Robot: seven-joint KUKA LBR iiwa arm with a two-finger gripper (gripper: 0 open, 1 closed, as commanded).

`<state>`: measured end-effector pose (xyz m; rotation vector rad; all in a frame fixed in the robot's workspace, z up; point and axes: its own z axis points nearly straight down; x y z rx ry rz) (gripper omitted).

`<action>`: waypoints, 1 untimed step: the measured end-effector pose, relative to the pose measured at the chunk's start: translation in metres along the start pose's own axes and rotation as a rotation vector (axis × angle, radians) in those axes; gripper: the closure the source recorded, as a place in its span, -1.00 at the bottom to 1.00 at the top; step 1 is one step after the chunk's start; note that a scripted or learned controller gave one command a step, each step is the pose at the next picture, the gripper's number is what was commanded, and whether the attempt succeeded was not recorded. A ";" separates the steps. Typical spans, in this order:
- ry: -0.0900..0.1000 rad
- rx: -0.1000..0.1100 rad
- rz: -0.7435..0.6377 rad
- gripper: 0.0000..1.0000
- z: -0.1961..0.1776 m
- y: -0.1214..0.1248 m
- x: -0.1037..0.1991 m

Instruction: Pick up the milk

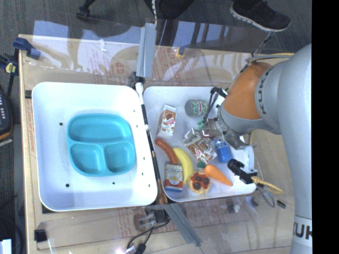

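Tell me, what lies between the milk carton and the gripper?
In the camera view, bare white bin floor separates the milk carton from the gripper.

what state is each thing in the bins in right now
milk carton: lying flat in the right bin, not gripped
can: on its side
banana: lying beside the sausage, touching it
carrot: lying flat, tip toward the bin's near corner
juice box: lying flat
blue tray: sitting flat in the left bin, compartments bare
gripper: low over the snack packets, fingers hidden
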<state>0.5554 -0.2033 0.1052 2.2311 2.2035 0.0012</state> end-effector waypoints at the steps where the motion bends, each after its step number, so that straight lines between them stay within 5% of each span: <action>1: 0.004 0.006 0.018 1.00 -0.104 0.018 0.060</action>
